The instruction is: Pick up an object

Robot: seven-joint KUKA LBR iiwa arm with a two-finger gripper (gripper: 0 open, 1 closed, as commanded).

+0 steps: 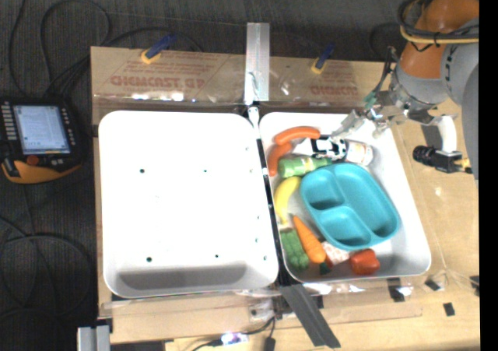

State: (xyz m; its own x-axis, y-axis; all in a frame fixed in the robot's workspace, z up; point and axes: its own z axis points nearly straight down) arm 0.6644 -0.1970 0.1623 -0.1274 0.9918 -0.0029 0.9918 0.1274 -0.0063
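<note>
Near edge of the right bin [416, 252]: tomato [364, 261], carrot [310, 240], blue tray [349, 205] — heaped tight, so targets overlap. Farther back, the gripper [348, 125] hangs above a small bottle [352, 152]; I cannot tell whether it is open.

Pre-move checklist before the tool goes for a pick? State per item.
1. Targets present: ok. The right bin holds a teal divided tray, carrot, banana and more.
2. Tool over that bin: ok, at its far edge above a small white bottle.
3. Anything between the fingers: cannot tell.
4. Objects spaced for a clean grasp: not ok, they crowd together and touch.
5. Tray clear of smaller items: not ok, it lies against several.
</note>
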